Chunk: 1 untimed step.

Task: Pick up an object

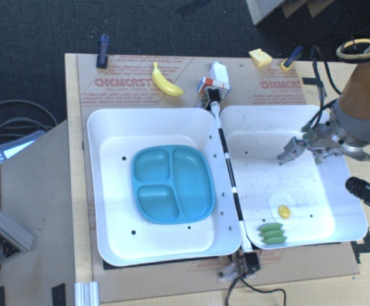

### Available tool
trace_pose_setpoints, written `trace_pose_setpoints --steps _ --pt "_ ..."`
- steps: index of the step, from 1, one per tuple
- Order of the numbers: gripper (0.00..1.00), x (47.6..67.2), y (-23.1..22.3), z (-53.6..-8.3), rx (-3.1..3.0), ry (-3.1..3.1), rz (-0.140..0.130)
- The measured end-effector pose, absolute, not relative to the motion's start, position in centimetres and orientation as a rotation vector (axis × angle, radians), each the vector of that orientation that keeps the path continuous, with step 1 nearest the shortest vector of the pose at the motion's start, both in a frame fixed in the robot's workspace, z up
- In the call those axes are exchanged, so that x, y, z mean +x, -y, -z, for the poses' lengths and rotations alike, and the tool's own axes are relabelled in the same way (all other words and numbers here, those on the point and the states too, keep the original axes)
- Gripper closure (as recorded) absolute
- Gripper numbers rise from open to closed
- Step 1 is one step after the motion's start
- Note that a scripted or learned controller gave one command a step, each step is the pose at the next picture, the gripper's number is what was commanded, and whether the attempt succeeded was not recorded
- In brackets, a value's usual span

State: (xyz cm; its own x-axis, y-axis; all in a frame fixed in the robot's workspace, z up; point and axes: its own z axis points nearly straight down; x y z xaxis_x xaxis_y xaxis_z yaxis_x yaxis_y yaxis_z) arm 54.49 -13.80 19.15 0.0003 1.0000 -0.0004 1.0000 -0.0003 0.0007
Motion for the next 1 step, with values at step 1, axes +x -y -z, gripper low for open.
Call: trace_pose_setpoints --steps 1 --pt "0.00 47.92 10.73 -23.55 2.222 -2.223 0.000"
